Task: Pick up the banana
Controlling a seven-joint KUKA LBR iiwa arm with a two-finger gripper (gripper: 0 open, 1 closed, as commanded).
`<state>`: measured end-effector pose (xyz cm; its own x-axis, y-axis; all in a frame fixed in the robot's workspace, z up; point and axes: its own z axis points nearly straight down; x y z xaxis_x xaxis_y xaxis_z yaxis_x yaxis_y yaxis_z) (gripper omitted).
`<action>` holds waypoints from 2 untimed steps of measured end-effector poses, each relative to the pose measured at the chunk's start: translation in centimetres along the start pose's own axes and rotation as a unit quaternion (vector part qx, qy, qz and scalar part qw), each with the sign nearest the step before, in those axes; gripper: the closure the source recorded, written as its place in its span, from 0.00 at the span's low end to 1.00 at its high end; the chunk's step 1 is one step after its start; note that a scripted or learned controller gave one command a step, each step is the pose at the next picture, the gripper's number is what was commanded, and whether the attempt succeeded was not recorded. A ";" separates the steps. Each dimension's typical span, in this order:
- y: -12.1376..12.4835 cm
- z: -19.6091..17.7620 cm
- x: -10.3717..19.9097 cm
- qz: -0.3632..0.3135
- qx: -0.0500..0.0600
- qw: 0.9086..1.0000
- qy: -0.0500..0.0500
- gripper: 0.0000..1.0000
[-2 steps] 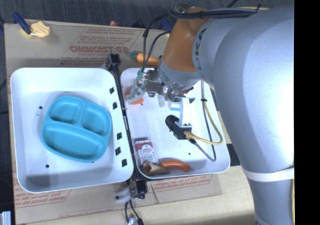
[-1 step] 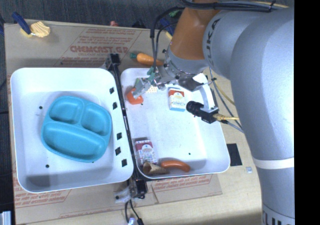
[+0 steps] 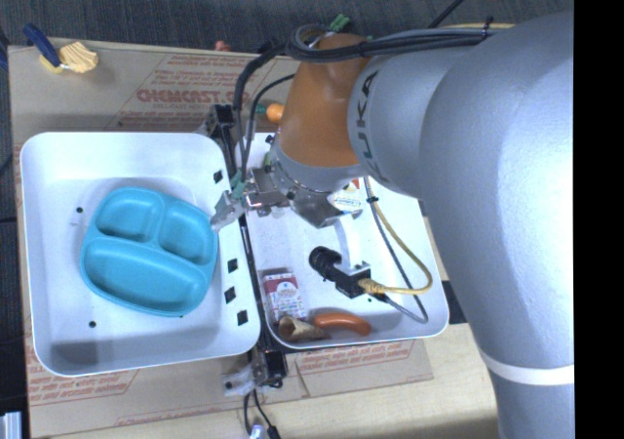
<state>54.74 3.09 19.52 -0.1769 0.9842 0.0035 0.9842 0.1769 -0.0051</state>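
Grey arm [image 3: 468,135] hangs over the right bin [image 3: 429,261], gripper state I cannot tell; no banana identifiable beside the red packet [image 3: 283,296]. I'd locate it before descending.

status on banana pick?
Gripper low over the divider between bins, nothing seen held. No banana identifiable. Right bin: red packet, orange item. Arm covers much.

The tray [image 3: 146,252] lies in the left bin [image 3: 44,232], left of the arm's wrist [image 3: 312,179]; a packet [image 3: 283,294] lies below it.
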 end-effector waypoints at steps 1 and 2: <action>0.0 -1.0 -0.2 -0.001 0.001 1.000 -0.001 1.00; 7.4 0.4 -0.9 0.062 -0.001 0.998 -0.002 1.00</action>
<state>62.16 3.50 19.12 -0.0537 0.9986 -0.0004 0.9986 0.0537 -0.0037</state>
